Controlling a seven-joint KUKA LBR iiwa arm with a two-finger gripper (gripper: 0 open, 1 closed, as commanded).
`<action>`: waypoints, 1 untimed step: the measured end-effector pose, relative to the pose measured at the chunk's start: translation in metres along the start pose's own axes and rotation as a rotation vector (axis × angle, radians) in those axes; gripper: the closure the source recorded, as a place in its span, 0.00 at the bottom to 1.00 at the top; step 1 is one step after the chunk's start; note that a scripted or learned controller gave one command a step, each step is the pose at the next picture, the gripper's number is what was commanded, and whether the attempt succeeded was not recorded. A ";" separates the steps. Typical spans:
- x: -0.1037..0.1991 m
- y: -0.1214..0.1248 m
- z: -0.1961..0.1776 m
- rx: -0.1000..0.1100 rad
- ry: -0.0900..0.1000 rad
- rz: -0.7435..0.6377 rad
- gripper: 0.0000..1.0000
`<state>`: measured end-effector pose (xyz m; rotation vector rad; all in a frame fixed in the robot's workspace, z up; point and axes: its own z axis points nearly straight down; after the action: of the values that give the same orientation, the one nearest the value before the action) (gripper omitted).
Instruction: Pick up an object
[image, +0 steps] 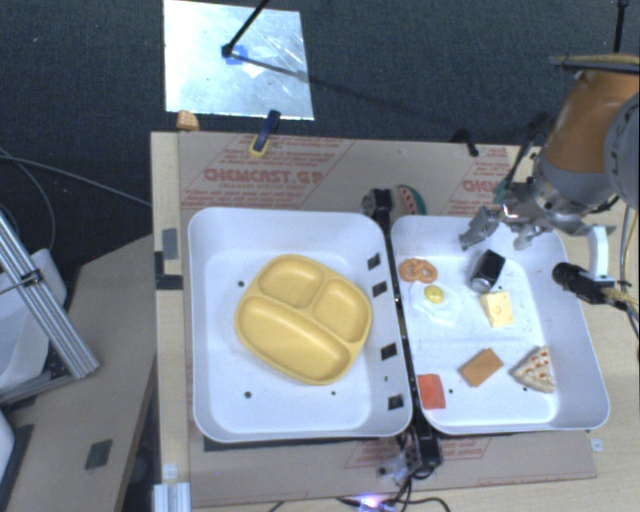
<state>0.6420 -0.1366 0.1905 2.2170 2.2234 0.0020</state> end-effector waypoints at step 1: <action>-0.074 -0.018 0.110 0.009 0.000 0.008 0.00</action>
<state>0.6249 -0.2103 0.0801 2.2299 2.2193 -0.0082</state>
